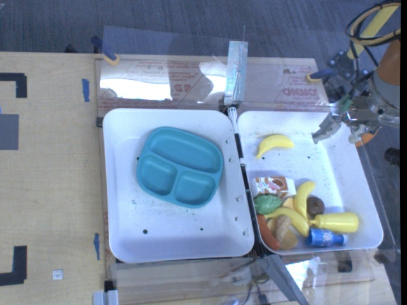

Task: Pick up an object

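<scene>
Hovering over the right bin [365, 170] near its far right corner: gripper [325, 131], fingers looking slightly parted, gripping nothing, touching nothing. Lying apart nearby to the left, lone banana [275, 144]. Crowding the near end: yellow bottle [334, 222], blue can [325, 238], more bananas, green thing, all overlapping and hard telling apart. Sitting in the left bin [127, 234], blue divided plate [180, 166].

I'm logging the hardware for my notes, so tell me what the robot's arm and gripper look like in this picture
At the view's right edge, the arm shows an orange band and a grey wrist cluttered with small fittings. Yellow and black cables loop above it. The gripper is slim, pale grey metal ending in narrow fingers, with a small orange spot near its base.
</scene>
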Motion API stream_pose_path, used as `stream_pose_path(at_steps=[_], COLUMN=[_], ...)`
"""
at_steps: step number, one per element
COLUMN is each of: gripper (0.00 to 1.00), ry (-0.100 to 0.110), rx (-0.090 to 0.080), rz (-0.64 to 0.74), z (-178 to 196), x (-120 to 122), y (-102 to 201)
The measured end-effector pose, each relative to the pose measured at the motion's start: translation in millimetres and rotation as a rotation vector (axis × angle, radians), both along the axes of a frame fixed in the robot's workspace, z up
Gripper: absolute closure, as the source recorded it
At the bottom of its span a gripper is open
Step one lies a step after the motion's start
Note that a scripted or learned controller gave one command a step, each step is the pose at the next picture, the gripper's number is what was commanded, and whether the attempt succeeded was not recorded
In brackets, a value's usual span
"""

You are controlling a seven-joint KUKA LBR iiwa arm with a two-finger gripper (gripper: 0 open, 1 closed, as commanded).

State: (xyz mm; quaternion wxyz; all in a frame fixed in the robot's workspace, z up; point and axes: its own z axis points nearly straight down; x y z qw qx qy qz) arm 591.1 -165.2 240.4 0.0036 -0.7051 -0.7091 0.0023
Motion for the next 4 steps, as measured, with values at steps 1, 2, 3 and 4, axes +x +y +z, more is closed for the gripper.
stream_pose_path(at_steps=[1, 2, 3, 4], gripper=[0.00, 0.00, 1.00, 1.00], ry=[0.010, 0.004, 0.017, -0.015], rx=[0.005, -0.002, -0.002, 0.000], rz=[0.177, 0.068, 0.073, 0.119], z=[-144, -156, -151, -52], x=[52, 75, 73, 79], y=[56, 63, 63, 135])
